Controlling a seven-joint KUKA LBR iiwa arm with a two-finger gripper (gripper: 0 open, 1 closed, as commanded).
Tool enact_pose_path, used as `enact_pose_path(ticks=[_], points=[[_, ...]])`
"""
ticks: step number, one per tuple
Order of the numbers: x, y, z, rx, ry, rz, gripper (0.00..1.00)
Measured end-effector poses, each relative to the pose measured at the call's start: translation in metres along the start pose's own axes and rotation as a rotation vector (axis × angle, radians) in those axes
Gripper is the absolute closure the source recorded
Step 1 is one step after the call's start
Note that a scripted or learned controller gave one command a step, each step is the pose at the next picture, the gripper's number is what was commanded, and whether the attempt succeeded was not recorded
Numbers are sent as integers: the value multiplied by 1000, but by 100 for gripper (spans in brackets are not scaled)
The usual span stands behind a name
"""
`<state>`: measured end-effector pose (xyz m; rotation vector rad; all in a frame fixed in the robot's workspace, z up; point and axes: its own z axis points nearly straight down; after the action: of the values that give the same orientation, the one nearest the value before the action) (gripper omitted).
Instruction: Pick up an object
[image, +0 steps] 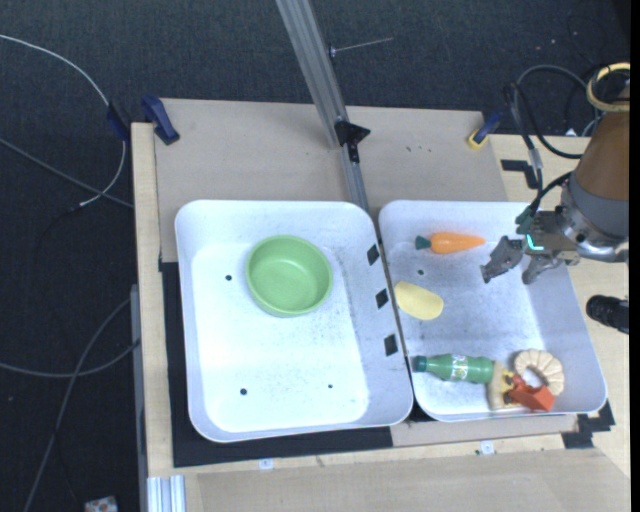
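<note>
Hovering over the upper right part of the right bin (590, 340), the claw (522, 267) stands spread, its two dark fingers splayed apart with nothing between them; the grey arm (605, 190) behind it comes in from the right side, and black cables loop above it; beneath everything lies the pale wooden worktop (250, 150), with a blue clamp (158, 118) at its upper left corner and another near its upper right, and a slanted metal rail (320, 75) running down to the gap between the bins; the left bin (230, 400) is a broad white tray, speckled with dark marks; inside it, toward the upper middle, sits a green bowl (289, 274), upright and well apart from the walls; the right bin holds the smaller things: a green bottle (457, 368) lies on its side near the lower edge, cap pointing left; just right of it, in the lower right corner, a ring-shaped pastry toy (540, 370) rests touching a red piece (528, 397); an orange carrot (452, 242) lies flat near the upper wall, just left of the claw and apart from it; a yellow lemon-like piece (418, 300) lies by the left wall, below the carrot
</note>
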<state>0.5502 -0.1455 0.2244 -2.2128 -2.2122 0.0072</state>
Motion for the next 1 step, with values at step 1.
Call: enact_pose_path(ticks=[1], points=[[0, 1, -3, -6, -1, 0, 0]])
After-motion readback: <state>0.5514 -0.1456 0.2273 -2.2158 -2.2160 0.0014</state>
